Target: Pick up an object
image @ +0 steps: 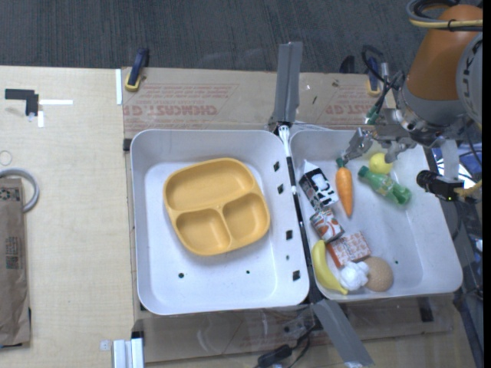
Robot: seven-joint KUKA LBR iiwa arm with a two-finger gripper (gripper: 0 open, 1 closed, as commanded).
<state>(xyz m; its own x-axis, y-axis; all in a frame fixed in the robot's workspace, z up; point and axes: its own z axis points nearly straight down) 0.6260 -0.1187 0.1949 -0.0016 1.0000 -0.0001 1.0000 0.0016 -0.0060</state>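
Nearest to the camera, at the front of the right bin (437,282), lie a banana (324,269) and a brown ball (379,274). Further back are a carrot (344,191), a lemon (378,162) and a green bottle (386,185). The gripper (374,146) hangs with its fingers spread and nothing between them, so the picking is not yet done. The lemon lies just under it, between the fingertips, and looks the likely target.

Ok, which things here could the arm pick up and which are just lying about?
Job:
gripper
carrot
lemon
green bottle
banana
right bin

Lying about:
yellow divided plate
left bin
brown paper bag
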